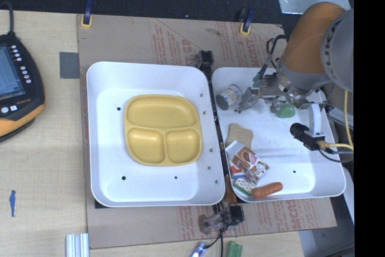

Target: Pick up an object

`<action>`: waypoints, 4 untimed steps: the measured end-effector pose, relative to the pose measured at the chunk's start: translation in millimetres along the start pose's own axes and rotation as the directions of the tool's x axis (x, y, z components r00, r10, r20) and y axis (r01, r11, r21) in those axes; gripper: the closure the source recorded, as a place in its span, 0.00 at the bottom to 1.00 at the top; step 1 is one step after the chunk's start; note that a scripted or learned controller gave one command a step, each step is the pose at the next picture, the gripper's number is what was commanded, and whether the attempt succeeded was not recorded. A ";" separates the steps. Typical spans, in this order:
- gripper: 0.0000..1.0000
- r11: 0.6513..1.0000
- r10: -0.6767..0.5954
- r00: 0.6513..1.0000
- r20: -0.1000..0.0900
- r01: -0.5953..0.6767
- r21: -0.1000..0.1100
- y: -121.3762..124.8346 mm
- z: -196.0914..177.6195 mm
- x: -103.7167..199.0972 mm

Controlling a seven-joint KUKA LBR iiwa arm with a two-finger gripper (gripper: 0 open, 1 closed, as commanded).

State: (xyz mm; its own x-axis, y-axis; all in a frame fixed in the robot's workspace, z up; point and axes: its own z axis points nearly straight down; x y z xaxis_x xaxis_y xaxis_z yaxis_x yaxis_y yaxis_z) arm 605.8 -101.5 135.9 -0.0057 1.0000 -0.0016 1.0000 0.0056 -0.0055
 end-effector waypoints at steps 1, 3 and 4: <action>0.00 1.000 0.000 1.000 0.001 0.000 -0.007 -22.6 42.5 0.1; 0.00 1.000 0.000 1.000 0.002 0.000 -0.008 -38.3 42.4 8.4; 0.00 1.000 0.000 1.000 0.000 0.000 -0.007 -51.0 42.5 8.2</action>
State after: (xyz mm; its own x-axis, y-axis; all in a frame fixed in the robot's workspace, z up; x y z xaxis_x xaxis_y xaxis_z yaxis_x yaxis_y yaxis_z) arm 554.5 -93.7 93.6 -0.0059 1.0000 -0.0020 1.0000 0.0059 0.0015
